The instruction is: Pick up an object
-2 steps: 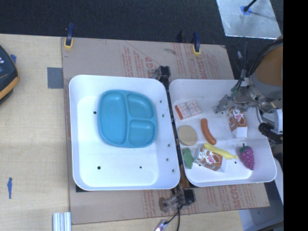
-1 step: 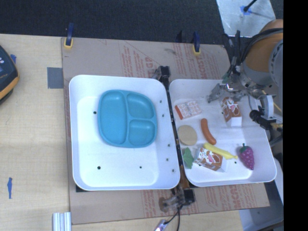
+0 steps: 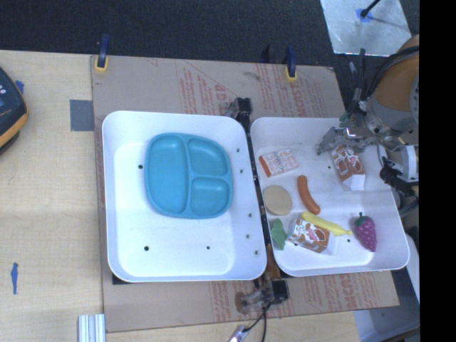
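You are looking down on a light wooden tabletop (image 3: 50, 212) covered in the middle by a sheet of brown cardboard (image 3: 206, 84), with two shallow white bins side by side on it. The left bin (image 3: 178, 258) holds a blue divided plate (image 3: 189, 174) lying flat toward its far side. The right bin (image 3: 342, 262) holds a scatter of small toy foods: a red and white packet (image 3: 278, 162) at the far left, a round tan cookie (image 3: 278, 200) just nearer than it, an orange-red sausage (image 3: 308, 194) to the cookie's right, a green piece (image 3: 277, 234) at the near left, a printed snack bag (image 3: 311, 236) beside that with a yellow banana (image 3: 325, 224) lying across its far edge, and a bunch of purple grapes (image 3: 365, 232) at the near right. Your arm (image 3: 395, 84) reaches in from the right, and its gripper (image 3: 347, 135) hangs at the far right part of the right bin, directly above a small red and white packet (image 3: 348, 165) that sits just beneath the fingers. Whether the fingers are spread or clenched cannot be told here.
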Controlling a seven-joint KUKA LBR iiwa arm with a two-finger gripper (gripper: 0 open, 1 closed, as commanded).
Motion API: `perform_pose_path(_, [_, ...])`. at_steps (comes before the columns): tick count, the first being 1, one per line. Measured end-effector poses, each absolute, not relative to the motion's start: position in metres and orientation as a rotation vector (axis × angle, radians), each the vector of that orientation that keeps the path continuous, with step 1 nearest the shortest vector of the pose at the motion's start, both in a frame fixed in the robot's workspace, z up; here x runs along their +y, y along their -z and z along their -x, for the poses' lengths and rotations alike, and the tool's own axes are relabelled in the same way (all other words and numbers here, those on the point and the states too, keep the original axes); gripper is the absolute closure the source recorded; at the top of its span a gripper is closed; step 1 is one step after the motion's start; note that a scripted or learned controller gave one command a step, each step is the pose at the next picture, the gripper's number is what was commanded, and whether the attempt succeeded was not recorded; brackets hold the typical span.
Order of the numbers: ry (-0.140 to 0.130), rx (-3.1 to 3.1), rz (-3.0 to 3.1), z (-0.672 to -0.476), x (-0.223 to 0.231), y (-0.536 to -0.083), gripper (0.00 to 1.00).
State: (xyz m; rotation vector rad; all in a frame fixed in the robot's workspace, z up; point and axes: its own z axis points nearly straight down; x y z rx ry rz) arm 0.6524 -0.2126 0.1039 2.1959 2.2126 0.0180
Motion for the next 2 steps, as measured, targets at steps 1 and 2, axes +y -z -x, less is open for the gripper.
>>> perform_pose_path(1, [-0.02,2.216,-2.194,-0.63,-0.211,-0.104,0.0])
perform_pose_path(2, [-0.001,2.226,-2.216,-0.657,-0.212,-0.094,0.0])
